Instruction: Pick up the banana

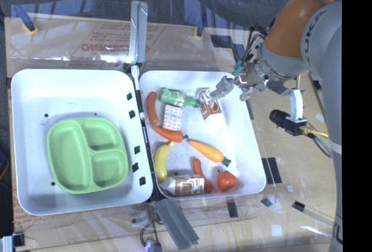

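Note:
The banana (pixel 161 161) is small and yellow and lies near the left wall of the right bin (pixel 247 146), towards its front. My gripper (pixel 233 89) hangs over the bin's back right part, far from the banana, up and to its right. The two fingers stand apart with nothing between them. One fingertip (pixel 221 89) is just above a brown snack packet (pixel 210 104).
Around the banana lie a red pepper (pixel 168 133), a carrot (pixel 206 150), a small sausage (pixel 197 166), a can (pixel 186 186) and a tomato (pixel 226 180). Further back are a green bottle (pixel 173 97), a hot dog (pixel 152 107) and a wafer pack (pixel 172 117). The left bin holds a green divided plate (pixel 88 155).

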